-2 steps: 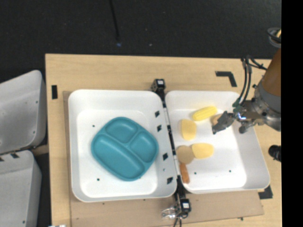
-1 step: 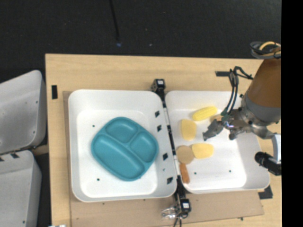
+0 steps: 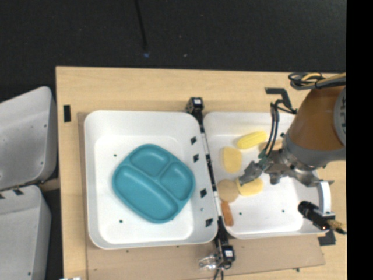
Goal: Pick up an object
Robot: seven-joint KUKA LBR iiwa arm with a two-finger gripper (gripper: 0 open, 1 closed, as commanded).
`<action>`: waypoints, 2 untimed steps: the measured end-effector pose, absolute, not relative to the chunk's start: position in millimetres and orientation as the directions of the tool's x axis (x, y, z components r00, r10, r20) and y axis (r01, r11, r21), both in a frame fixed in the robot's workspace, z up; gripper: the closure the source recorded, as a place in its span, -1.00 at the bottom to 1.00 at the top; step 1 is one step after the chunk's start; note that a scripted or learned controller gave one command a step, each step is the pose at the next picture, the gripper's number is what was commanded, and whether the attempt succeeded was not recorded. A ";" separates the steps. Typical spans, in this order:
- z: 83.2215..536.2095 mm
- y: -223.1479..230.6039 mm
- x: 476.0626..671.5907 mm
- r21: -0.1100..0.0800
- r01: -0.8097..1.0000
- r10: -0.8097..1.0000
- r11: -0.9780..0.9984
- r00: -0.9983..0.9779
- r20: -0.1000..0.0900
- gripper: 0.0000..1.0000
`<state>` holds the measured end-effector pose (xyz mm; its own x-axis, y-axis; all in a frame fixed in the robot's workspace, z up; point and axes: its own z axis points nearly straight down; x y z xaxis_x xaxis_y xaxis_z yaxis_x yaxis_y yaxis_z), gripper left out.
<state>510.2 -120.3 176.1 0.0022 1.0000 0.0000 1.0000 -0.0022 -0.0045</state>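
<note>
The left shallow white plastic bin [image 3: 93,174] holds a teal divided plastic plate [image 3: 152,181]. Right of that plate, the right white bin [image 3: 274,229] holds a tan round piece [image 3: 227,190], an orange-brown stick [image 3: 227,213] and three yellow foam pieces [image 3: 232,160]. The grey arm [image 3: 317,127] leans in from the right, its gripper [image 3: 254,172] low, touching the lowest yellow piece [image 3: 251,187]; whether it grips, I cannot tell.

One fixed camera looks down aslant on both bins [image 3: 93,156].
</note>
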 end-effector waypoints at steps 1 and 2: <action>119.9 -113.7 516.0 -0.004 1.000 1.000 -0.005 0.005 0.000 -1.00; 133.8 -115.3 517.7 0.002 1.000 1.000 -0.013 0.013 -0.001 1.00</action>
